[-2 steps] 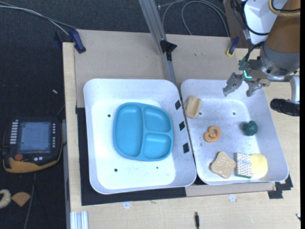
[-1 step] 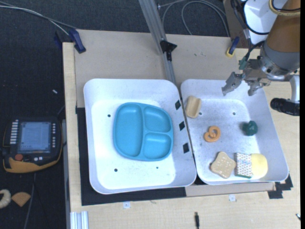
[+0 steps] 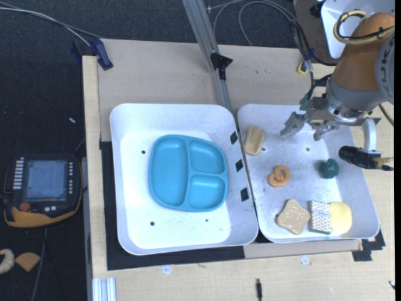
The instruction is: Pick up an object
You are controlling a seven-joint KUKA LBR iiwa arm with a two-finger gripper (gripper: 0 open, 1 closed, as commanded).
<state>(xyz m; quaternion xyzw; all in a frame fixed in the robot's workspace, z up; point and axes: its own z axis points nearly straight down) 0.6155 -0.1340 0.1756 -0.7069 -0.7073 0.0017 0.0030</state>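
My gripper point(image 3: 305, 129) hangs over the back of the right bin point(image 3: 369, 199), its two fingers spread open with nothing between them. Below it lie an orange ring point(image 3: 279, 176), a dark green lump point(image 3: 328, 167), a tan cracker-like square point(image 3: 293, 216), a patterned sponge point(image 3: 321, 217) and a pale yellow round piece point(image 3: 340, 216). A beige block point(image 3: 254, 140) rests against the bin's left wall, left of the gripper.
The left bin point(image 3: 125, 199) holds a blue divided plate point(image 3: 188, 172). A grey metal post point(image 3: 203, 30) slants across the bench behind the bins. A handheld control pendant point(image 3: 42, 187) lies off the bench at the left.
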